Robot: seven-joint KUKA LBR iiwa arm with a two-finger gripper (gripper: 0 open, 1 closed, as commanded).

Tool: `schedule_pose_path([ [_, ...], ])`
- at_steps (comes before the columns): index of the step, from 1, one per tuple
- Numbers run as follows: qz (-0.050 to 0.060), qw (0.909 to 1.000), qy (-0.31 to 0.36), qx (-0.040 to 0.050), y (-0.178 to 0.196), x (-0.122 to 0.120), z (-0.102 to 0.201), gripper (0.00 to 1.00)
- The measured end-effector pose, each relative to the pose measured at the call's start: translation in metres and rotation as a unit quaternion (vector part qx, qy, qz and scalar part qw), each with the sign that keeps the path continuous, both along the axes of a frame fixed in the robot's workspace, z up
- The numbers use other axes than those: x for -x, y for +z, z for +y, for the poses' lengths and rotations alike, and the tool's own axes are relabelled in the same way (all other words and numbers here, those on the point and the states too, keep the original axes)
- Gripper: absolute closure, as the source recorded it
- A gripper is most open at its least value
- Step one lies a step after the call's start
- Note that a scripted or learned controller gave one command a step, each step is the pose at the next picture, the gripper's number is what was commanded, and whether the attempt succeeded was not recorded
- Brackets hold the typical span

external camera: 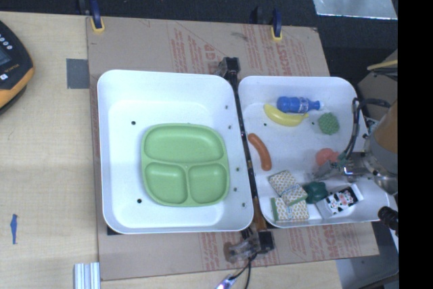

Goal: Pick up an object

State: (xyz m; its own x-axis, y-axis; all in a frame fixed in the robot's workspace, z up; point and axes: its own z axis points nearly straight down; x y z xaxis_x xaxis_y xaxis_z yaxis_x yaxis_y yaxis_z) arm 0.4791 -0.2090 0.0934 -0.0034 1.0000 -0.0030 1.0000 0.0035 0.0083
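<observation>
Reaching in from the right, the gripper sits low over the right bin, beside a reddish lump at its tip; whether that lump is held cannot be told. Just below lies a dark green piece, with a white card to its right. Left of these are patterned packets, stacked loosely near the bin's front edge. A sausage lies along the left wall. Toward the back rest a banana and a blue bottle, touching, with a green ball nearby. The left bin bears a green tray with three compartments.
</observation>
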Motion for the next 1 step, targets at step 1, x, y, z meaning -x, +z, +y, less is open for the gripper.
schedule_pose_path([
  [1, 0.006, 1.0, 0.002, -0.0017, -0.0016, -0.0572, 0.0595, 0.0],
])
